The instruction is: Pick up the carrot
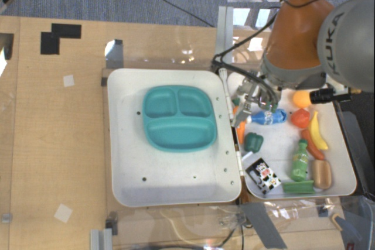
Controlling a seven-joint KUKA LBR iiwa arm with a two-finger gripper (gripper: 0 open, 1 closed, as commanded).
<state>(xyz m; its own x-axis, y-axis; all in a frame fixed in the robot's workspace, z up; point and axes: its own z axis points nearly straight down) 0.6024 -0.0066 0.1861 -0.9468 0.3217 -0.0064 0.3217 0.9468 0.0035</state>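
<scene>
- The carrot (240, 130) lies in the right bin (345, 178), hard against its left wall; only a small orange part of it shows, just below and left of the hand (251, 103).
- Its long axis seems to run up and down along that wall, but which end is the tip cannot be told.
- The hand hangs low over the bin's left side, near a blue bottle (269, 117) and a green pepper (253, 141); whether its fingers are apart or together cannot be told.
- The coming move probably calls for a short shift down and left.
</scene>
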